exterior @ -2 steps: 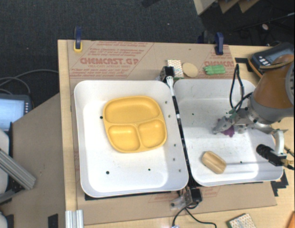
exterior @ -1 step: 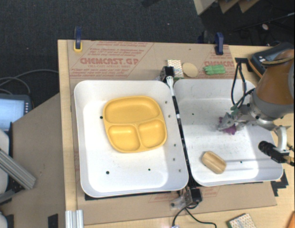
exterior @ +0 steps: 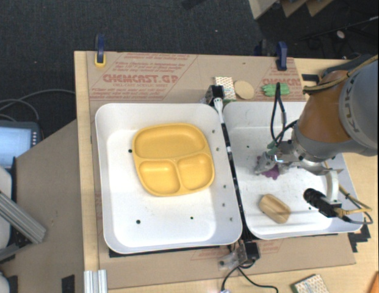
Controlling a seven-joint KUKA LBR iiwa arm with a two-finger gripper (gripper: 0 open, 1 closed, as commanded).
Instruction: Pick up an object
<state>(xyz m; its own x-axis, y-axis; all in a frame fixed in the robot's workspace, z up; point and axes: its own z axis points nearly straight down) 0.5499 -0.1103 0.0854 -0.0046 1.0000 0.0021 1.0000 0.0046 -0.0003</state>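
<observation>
Arm point(exterior: 335, 115) reached in from the right, over the right bin point(exterior: 250, 127). Tool point(exterior: 270, 162) sat low in the middle of that bin, pointing left. Couldn't tell if the tool was open or closed; its tip was too small and cluttered to read. Small purple object point(exterior: 273, 173) lay right at the tool's tip, on its near side, touching or almost touching. Couldn't tell if it was gripped. Tan wooden block point(exterior: 274, 208) lay on the bin floor nearer the camera, apart from the tool, tilted at a slant. Left bin point(exterior: 116, 194) held a yellow divided plate point(exterior: 173, 159), one large compartment on the far side and two smaller ones on the near side, sitting flat. On the counter point(exterior: 146, 75) beyond the right bin: a tan round disc point(exterior: 244, 90) and a green item point(exterior: 276, 90) side by side. Blue clamp point(exterior: 101, 57) stood at the far left corner of the counter.
</observation>
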